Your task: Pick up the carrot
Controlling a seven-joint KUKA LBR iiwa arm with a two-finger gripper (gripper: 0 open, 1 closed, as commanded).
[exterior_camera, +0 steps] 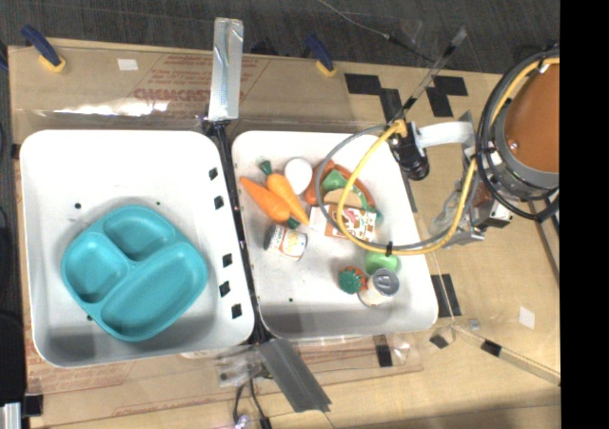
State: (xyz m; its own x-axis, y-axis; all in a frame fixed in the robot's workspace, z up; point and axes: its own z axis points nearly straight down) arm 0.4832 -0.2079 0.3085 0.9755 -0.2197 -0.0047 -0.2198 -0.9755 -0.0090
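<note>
The carrot [285, 197] lies in the right bin [328, 324], in its upper left part near the wall shared with the left bin [38, 227]. It is orange, slanted, with its narrow end pointing down and to the right and a green stub at its upper end. A second orange piece [257, 197] lies against it on the side nearer that wall. A white egg [298, 173] sits just beside the carrot's upper end, and a small can [286, 242] lies just below its tip. Near the bin's middle is a red-and-white box [355, 222], with green and orange bits around it. Toward the bin's lower right stand a grey-lidded jar [383, 284] and a green-topped item [351, 277], touching or nearly so.

The left bin bears a teal divided plate [133, 270].

The arm [533, 127] is at the view's right, and the hand [455, 221] hangs over the worktop [514, 360] just outside the right bin's right wall — well apart from the carrot. Whether the hand is wide or narrow cannot be told; nothing is seen in it.
</note>
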